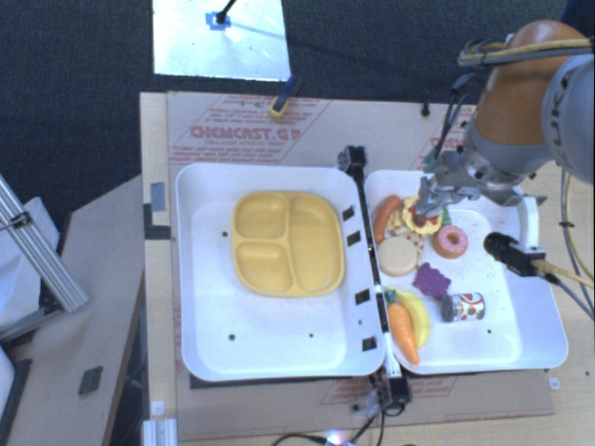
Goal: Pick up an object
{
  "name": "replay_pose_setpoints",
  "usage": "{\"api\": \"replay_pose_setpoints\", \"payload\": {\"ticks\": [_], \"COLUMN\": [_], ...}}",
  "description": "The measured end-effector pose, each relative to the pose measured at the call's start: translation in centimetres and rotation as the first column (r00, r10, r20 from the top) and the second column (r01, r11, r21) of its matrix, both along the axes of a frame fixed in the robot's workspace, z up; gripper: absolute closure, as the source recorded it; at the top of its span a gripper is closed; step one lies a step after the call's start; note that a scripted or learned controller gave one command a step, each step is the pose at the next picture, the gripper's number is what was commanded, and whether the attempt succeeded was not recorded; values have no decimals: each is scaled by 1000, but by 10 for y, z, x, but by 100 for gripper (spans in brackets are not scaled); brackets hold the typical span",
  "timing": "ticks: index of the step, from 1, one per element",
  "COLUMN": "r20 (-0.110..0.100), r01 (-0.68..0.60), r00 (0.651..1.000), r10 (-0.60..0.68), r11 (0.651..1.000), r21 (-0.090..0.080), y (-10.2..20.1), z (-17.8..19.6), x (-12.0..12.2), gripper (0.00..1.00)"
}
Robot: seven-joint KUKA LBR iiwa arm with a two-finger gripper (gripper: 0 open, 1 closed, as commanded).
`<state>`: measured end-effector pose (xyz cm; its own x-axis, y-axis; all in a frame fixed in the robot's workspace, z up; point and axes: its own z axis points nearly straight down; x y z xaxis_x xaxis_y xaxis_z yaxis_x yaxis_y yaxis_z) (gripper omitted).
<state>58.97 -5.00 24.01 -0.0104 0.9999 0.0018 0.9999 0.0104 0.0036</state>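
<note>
The pincer (426,210) hangs low over the right bin (535,337), its tips down among the toy food; whether they are parted cannot be told. The left bin (200,277) holds a yellow divided plate (286,242). Further right lie a carrot (403,331), banana (416,312), purple grapes (431,280), pink doughnut (452,242) and small can (464,306).

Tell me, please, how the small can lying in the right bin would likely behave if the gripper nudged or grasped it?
The can lies on its side, so a nudge would probably roll it across the right bin. Its round body looks stiff and smooth and may slip between fingers. The purple toy beside it could block a roll that way.
</note>
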Motion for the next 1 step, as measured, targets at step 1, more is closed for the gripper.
{"api": "replay_pose_setpoints", "payload": {"ticks": [1], "r20": [-4], "r01": [2], "r00": [1000], "r10": [-2], "r11": [1000], "r21": [0], "y": [45], "z": [-23], "x": [10], "gripper": [100]}}
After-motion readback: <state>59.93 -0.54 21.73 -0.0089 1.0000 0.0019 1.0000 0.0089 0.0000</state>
